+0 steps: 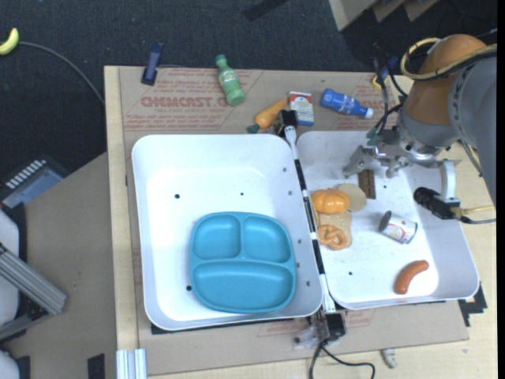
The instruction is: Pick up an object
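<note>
On the cardboard-topped bench [189, 101] over dark carpet [63, 22] (cable trailing), the gripper [371, 164]: finger state unclear.

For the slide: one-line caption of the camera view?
Gripper hovers over right bin near orange toy; blue tray in left bin.

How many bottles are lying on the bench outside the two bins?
2. A green bottle lies on the cardboard behind the left bin, and a blue bottle lies behind the right bin, near the arm. The arm could hide another.
</note>
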Controlling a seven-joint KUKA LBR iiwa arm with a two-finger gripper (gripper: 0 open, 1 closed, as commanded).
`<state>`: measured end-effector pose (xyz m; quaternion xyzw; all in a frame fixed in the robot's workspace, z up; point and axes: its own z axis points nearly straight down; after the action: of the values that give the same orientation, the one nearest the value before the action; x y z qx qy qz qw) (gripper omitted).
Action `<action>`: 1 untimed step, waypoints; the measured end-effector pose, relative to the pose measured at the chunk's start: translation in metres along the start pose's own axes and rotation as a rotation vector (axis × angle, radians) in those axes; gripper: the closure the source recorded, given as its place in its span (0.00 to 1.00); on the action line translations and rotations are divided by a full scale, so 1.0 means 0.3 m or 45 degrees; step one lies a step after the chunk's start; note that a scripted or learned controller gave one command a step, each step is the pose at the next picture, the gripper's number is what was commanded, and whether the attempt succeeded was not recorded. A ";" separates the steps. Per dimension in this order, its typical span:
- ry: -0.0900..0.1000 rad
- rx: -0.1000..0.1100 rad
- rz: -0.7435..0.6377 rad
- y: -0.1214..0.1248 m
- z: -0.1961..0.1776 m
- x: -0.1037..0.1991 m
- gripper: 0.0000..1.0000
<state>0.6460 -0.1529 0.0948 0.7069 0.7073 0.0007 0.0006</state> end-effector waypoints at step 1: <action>-0.003 -0.005 -0.001 0.003 -0.037 -0.001 1.00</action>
<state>0.6470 -0.1533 0.1060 0.7064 0.7078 0.0013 0.0030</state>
